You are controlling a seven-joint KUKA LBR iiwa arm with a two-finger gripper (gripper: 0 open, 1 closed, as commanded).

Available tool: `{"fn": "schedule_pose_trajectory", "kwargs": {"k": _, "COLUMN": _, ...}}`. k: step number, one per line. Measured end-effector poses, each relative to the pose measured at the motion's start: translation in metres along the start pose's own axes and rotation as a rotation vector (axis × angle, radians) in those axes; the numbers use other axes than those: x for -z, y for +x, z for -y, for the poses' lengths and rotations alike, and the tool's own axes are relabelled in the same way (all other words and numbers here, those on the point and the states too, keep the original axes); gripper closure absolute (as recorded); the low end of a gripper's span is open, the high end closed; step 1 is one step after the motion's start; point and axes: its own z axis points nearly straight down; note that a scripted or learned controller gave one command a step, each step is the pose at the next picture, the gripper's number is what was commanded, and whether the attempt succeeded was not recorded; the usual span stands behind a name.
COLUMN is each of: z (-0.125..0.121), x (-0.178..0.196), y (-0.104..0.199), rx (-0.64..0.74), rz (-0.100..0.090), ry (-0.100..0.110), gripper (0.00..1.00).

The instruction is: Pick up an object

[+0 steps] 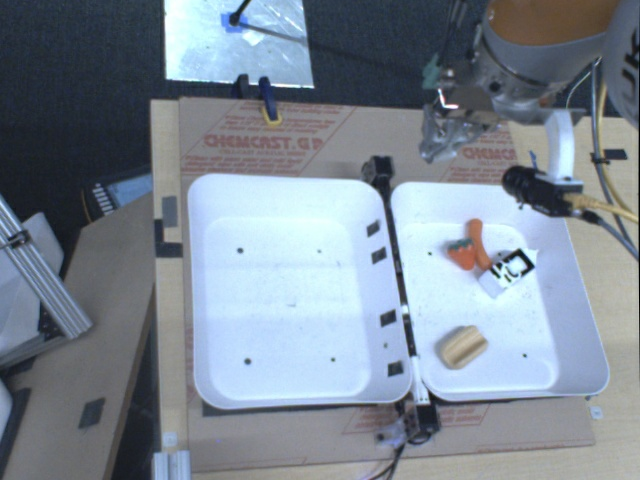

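Pincer (447, 140) sits upper right of frame, above the right bin's (580, 368) far rim; its opening cannot be told, nothing seen in it. Orange object (466, 248), white block (508, 270) and wooden piece (462, 347) lie in that bin. Pick not yet done.

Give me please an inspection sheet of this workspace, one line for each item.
Surface: two white bins, left bin, right bin, on cardboard.
Job's things: orange piece, white block with black markings, tan wooden block, all in right bin.
Clutter: nothing seen.
Grippers: gripper hangs above the right bin's far edge, holding nothing.
Cables: yellow cable at right.
Surroundings: foil sheet, aluminium rail.
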Motion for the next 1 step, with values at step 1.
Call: {"fn": "schedule_pose_trajectory", "kwargs": {"k": 1, "z": -0.0401, "x": -0.0173, "y": 0.0730, "rx": 0.000, "rz": 0.000, "ry": 0.004, "gripper": 1.00}}
